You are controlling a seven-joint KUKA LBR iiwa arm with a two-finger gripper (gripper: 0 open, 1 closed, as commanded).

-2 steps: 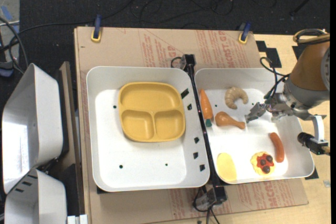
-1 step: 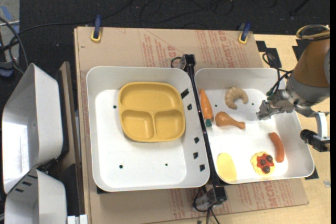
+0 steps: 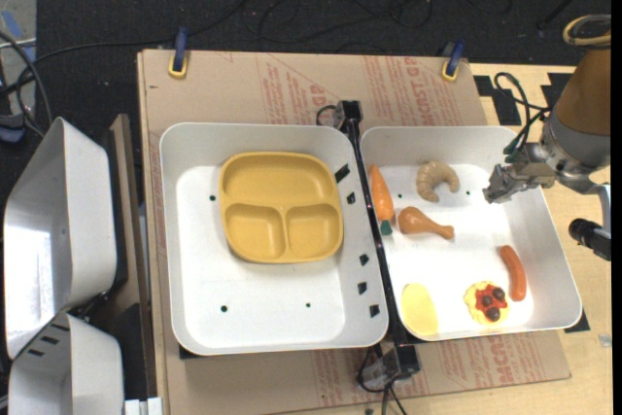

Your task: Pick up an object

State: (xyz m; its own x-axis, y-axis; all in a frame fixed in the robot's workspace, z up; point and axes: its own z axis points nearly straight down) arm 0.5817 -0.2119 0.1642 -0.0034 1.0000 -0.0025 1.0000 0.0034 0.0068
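Gripper (image 3: pixel 498 185), state of its fingers not discernible, at right bin's far right edge; nearest object, tan curled plastic croissant (image 3: pixel 437 179), lies just leftward, long axis crosswise, untouched.

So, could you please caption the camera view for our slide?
End effector above the right bin of toy foods; yellow tray in the left bin.

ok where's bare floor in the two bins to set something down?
Left bin: bare strip below the yellow tray. Right bin: patch between drumstick, sausage and gripper. Crowded along its near edge and by the carrot.
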